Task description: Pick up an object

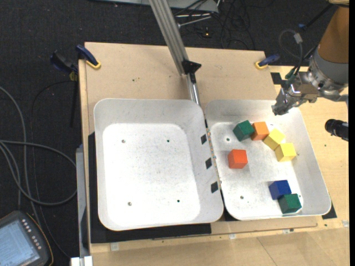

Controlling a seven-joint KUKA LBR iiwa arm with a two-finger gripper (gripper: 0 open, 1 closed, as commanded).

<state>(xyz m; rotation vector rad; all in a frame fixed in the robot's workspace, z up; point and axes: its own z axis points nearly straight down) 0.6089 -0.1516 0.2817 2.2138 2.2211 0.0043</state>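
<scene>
The right bin (310, 148) holds several wooden blocks. A dark green block (243, 130) touches a small orange block (260, 131). Two yellow blocks (273, 139) (285, 151) lie just right of them. A larger orange block (238, 159) sits alone near the bin's middle. A blue block (279, 189) and a green block (290, 203) rest near the front right corner. My gripper (281, 106) hangs above the bin's far right rim, up and right of the block cluster, with nothing seen in it.
The left bin (111, 121) stands beside the right one. A slanted metal pole (169, 26) runs down to the gap between the bins. Clamps (89, 57) (266, 61) sit at the bench's far corners. Cables lie on the dark floor at left.
</scene>
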